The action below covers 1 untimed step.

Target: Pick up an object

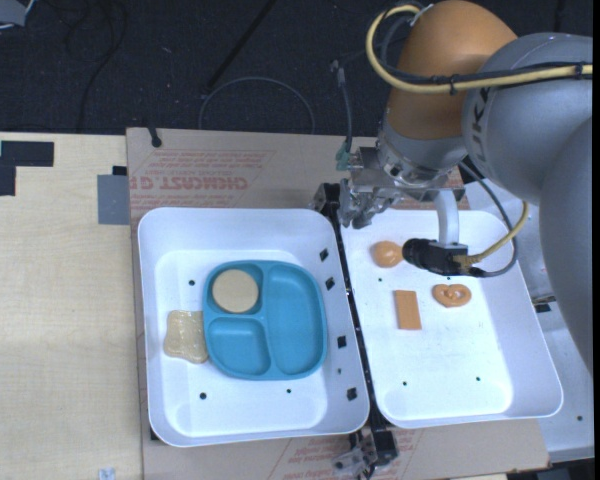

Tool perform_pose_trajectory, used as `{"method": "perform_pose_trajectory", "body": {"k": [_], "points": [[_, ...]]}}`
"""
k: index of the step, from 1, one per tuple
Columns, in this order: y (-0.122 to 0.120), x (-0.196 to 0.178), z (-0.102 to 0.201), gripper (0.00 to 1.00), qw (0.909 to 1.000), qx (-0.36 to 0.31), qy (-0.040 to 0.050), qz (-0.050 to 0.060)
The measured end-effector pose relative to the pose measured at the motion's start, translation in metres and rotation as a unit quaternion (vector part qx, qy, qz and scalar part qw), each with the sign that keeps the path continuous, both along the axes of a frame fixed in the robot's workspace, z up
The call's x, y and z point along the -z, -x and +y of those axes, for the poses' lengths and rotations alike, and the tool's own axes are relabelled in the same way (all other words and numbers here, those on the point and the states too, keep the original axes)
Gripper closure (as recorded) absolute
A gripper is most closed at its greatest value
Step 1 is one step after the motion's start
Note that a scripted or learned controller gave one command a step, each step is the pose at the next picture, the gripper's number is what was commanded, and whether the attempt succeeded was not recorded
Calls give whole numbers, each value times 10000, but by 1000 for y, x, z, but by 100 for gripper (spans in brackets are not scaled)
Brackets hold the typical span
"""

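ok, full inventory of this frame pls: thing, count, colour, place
bins: 2, white, side by side on the bench
tray: 1, blue, three compartments, in the left bin
disc: 1, tan, in the tray's upper-left compartment
pale piece: 1, cream, in the left bin against the tray's left edge
round piece: 1, orange, upper part of the right bin
bar: 1, orange, middle of the right bin
pretzel shape: 1, orange, right of the bar
arm: 1, grey with orange band, reaching in from the right
gripper: 1, metal, at the right bin's upper-left corner
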<state>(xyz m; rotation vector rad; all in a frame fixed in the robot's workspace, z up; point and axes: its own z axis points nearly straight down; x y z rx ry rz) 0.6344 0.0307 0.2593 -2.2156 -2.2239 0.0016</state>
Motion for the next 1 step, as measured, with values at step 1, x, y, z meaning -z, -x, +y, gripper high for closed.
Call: {"method": "perform_pose_trajectory", "body": {"k": [1], "points": [[3, 0, 52, 100, 10000, -1, 0, 1]]}}
